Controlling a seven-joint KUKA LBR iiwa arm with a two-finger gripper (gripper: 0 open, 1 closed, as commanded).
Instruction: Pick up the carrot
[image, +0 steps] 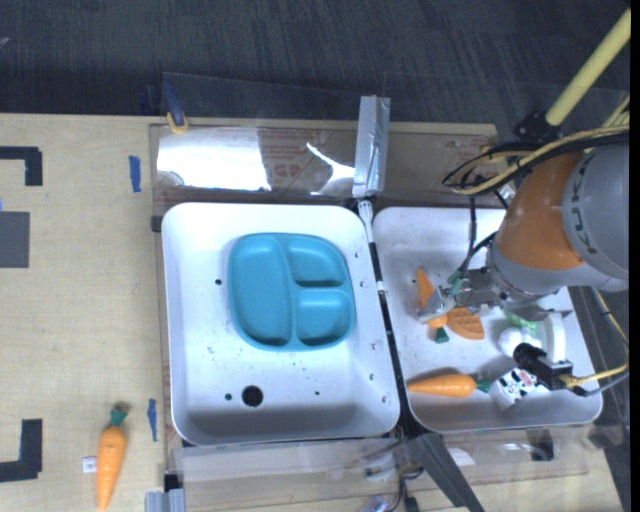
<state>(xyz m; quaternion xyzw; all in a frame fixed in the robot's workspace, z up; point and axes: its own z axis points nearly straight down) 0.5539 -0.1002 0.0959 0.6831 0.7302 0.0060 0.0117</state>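
Carrot (442, 384): tapered, smooth orange, lying in right bin (400, 300).

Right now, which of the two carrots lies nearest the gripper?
The carrot in the right bin, lying near its front wall just below the gripper. The other carrot lies on the bench, outside both bins at far left.

A robotics lab: left of the gripper (455, 295) two white bins (190, 300) sit on a plywood table (70, 300) marked with black and blue tape, loose cables (490, 165) trailing behind the arm (560, 220).
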